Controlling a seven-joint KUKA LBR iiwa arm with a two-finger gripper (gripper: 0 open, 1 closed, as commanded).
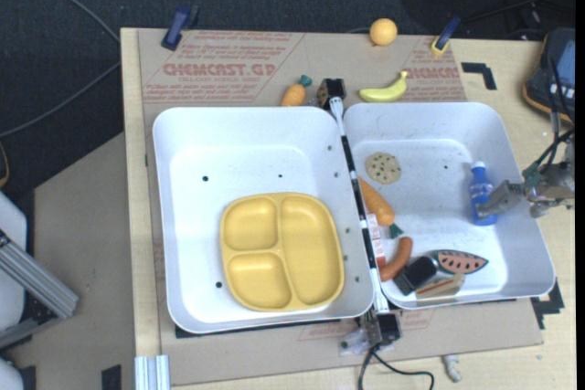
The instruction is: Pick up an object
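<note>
The right bin (512,142) holds a blue bottle (480,189) near its right wall, a chocolate-chip cookie (383,166), a carrot (377,202), a red sausage (396,258), a watermelon slice (460,262) and a small black block (420,274). My gripper (507,193) reaches in over the right rim of this bin, low and right beside the blue bottle, seemingly touching its right side. The view is too small and cluttered there to tell whether anything is held.
A yellow divided plate (281,249) lies in the left bin (183,160). Behind the bins on the board sit a banana (384,89), an orange ball (384,32), a small orange toy (294,94) and two blue clamps (178,27) (445,34).
</note>
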